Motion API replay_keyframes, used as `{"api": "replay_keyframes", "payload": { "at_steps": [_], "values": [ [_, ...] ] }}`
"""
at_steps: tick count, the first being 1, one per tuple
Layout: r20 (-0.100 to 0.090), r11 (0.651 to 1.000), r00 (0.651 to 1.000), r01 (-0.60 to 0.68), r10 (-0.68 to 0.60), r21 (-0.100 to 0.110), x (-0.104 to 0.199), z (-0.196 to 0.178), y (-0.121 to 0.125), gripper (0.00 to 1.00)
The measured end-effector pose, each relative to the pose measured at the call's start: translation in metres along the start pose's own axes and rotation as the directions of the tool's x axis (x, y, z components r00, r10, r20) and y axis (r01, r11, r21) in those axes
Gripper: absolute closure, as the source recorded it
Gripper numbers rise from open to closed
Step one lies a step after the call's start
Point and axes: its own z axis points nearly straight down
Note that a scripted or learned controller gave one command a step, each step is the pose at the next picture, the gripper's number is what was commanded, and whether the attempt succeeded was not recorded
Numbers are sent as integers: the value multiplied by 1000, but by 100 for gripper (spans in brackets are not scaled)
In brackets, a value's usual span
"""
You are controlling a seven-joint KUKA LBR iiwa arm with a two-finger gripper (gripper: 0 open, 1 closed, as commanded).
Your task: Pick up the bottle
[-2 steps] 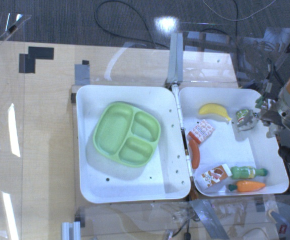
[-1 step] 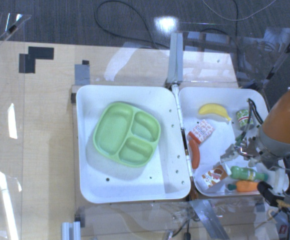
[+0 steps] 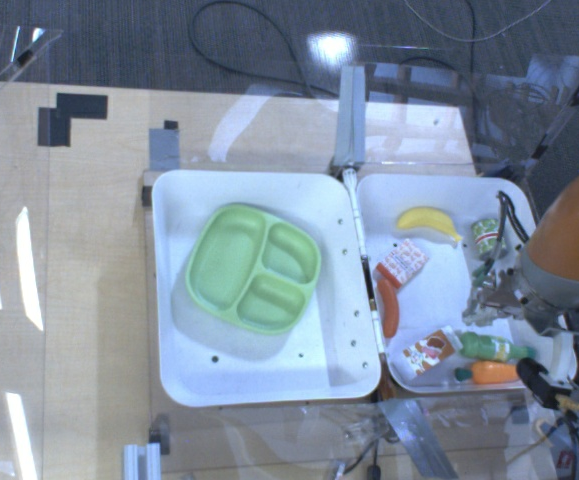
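The small green bottle [image 3: 491,347] lies on its side just above the carrot [image 3: 493,372], likely light, stiff and slippery plastic, best pinched across its round body; the gripper [image 3: 489,303] hovers above it, its opening too blurred to judge.

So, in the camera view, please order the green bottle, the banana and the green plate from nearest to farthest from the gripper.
1. Green bottle: just below the gripper, in the right bin.
2. Banana: up and to the left, at the same bin's far side.
3. Green plate: in the left bin.
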Motion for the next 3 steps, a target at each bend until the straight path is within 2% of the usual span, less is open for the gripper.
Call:
{"api": "replay_keyframes", "payload": {
  "at_steps": [1,2,3],
  "values": [
    [0,997,997,-77,77,3,1,12,16,100],
    [2,995,995,95,-95,-11,74,16,22,100],
    [0,975,975,222,-222,-13,65,16,20,100]
  ]
}}
